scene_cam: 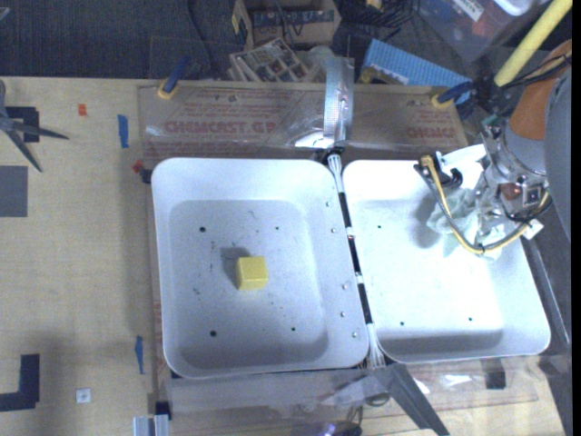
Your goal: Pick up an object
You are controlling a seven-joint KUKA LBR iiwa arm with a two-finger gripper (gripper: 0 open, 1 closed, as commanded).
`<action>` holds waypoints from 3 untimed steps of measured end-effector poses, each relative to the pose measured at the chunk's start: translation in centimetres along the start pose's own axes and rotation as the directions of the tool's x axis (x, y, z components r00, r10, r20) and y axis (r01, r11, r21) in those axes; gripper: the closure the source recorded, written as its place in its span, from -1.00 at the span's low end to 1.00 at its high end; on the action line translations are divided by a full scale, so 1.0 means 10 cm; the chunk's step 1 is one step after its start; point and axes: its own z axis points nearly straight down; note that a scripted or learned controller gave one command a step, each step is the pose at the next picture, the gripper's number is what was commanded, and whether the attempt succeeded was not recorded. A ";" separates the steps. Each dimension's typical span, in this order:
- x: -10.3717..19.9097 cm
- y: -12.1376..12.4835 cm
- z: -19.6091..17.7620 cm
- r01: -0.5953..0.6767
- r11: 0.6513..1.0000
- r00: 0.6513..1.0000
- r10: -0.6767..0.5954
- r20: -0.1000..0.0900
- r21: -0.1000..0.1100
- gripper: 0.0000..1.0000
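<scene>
We start at the gripper (461, 209), which hangs over the top right part of the right bin (427, 321). It is mixed in with yellow cables (465, 239) and a white bracket, so we cannot tell if it is apart or together. We see nothing held in it.

The thing to pick up is 1 small yellow block (252, 272). It is far to the left of the gripper and a bit lower in the view. It sits flat near the middle of the left bin (182, 189), all by itself, touching no wall.

We think the job is at its first step: getting to the block. The gripper is over 1 bin and the block is in the other, with the ridge where the 2 bins meet in between. The next move needs a long reach to the left, high enough to go over that ridge. Then the gripper has to stop right above the block and go down around it before it squeezes. The block is small, so the aim must be good.

Now we count. There is 1 arm (536, 125), 1 gripper, 2 white bins and 1 yellow block. The floor of the right bin, under the gripper, looks bare.
</scene>
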 end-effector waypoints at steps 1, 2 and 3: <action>-0.14 0.20 0.48 0.005 1.000 1.000 -0.005 -0.015 0.004 1.00; 0.02 0.24 0.49 0.111 0.994 0.994 -0.111 -0.011 0.007 1.00; -0.37 0.28 -0.11 -0.005 1.000 1.000 0.005 -0.005 -0.002 1.00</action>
